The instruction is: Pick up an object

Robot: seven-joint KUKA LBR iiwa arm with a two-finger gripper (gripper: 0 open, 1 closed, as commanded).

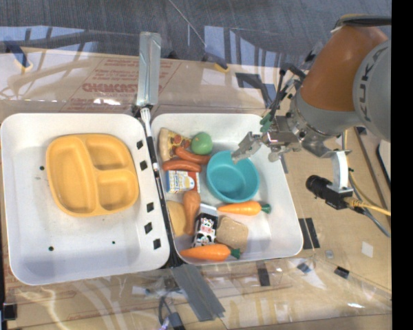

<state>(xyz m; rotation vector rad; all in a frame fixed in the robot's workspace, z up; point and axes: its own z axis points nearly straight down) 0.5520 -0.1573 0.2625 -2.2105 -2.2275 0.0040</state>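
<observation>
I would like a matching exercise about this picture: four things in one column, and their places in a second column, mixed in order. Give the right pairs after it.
Things:
1. yellow divided plate
2. teal bowl
3. green ball
4. tool

Places:
A. in the right bin, near its middle
B. over the upper edge of the teal bowl
C. in the left bin
D. near the top of the right bin, beside the pizza slice

Pairs: 1-C, 2-A, 3-D, 4-B
</observation>
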